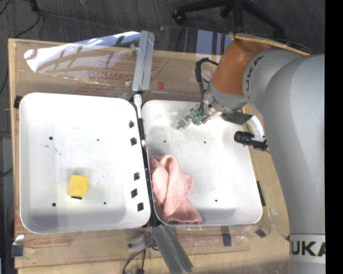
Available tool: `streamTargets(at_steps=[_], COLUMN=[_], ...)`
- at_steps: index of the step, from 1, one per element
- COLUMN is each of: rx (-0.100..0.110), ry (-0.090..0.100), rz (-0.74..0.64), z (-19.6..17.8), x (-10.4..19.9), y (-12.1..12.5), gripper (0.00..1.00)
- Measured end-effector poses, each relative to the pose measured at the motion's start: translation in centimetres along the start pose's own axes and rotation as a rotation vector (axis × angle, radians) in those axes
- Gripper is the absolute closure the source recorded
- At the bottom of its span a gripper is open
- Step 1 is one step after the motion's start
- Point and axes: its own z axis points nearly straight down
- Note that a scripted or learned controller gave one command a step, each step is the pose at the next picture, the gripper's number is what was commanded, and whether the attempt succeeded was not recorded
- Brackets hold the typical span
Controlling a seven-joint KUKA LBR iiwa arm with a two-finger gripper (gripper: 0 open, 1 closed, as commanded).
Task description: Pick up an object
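The end effector point(186, 122) hovered at twelve o'clock in the right bin point(240, 176); I couldn't tell its state. The pink cloth point(171, 190) lay at seven o'clock, ungrasped. Reaching it seemingly came next.

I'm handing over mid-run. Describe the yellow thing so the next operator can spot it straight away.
Look at the left bin, the one farther from the arm. The yellow block lies on its floor near the front edge, left of centre. It is small, squarish and bright yellow, alone in that bin, unlike the crumpled pink cloth in the right bin.
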Motion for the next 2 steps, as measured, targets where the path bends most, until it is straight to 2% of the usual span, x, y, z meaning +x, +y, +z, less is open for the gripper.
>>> streamTargets(at_steps=[1, 2], rx=[0.002, 0.002], ry=[0.002, 0.003], rz=[0.013, -0.01], z=[0.0, 0.0], x=[-0.9, -2.0], y=[0.4, -0.4], gripper=[1.0, 1.0])
